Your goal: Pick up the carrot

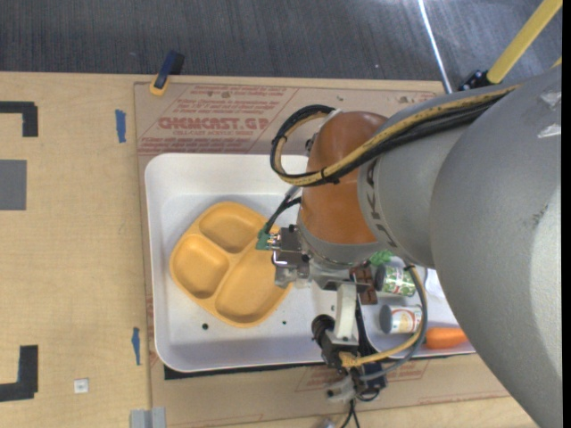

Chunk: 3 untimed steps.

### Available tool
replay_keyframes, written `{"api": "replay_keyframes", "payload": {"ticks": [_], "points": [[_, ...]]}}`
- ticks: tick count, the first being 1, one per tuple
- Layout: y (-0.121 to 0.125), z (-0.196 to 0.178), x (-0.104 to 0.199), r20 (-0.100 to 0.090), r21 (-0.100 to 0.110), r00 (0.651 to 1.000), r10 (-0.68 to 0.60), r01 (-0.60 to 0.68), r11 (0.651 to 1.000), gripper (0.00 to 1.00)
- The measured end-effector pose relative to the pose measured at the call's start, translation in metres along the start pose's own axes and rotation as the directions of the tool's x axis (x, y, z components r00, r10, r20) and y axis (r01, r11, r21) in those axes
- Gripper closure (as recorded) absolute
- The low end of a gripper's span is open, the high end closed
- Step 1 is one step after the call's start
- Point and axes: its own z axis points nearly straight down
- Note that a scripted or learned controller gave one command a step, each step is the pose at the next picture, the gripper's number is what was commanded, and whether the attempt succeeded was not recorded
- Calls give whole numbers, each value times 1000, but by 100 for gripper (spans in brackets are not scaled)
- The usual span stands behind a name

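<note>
At the far left the pale wooden bench carries black tape corner marks and short strips of blue tape. A sheet of brown cardboard lies under the bins. It has red print along its top edge that reads roughly "CHEMCAST GP", and the smaller lines around it are too fine to read. A small blue and yellow object sits at the cardboard's upper left corner, where dark grey carpet begins beyond the bench.

The left white bin holds a yellow plate with three compartments, resting flat. The gripper hangs just at the plate's right edge, under the orange band of the arm. Whether it is open or closed cannot be told from this angle, and nothing is seen gripped in it.

Further right, partly under the arm, lie a small container with a green label and, nearer the front, a second small container with a red and yellow label. The writing on both is too small to read.

The carrot is just right of the second container, by the front white rim. It is plain bright orange, smooth and lying flat, and its right part is hidden under the grey arm. The arm hides the line between the bins, so it cannot be told which bin holds the carrot. It lies well apart from the gripper.
</note>
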Motion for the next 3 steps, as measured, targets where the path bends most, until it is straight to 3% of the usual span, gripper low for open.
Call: {"api": "replay_keyframes", "payload": {"ticks": [1,2,3], "points": [[78,-24,7,0,-4,987,163,-163,987,100],[52,-24,60,-1,-3,888,460,-460,888,100],[94,-72,29,-2,-4,899,439,-439,899,100]]}}
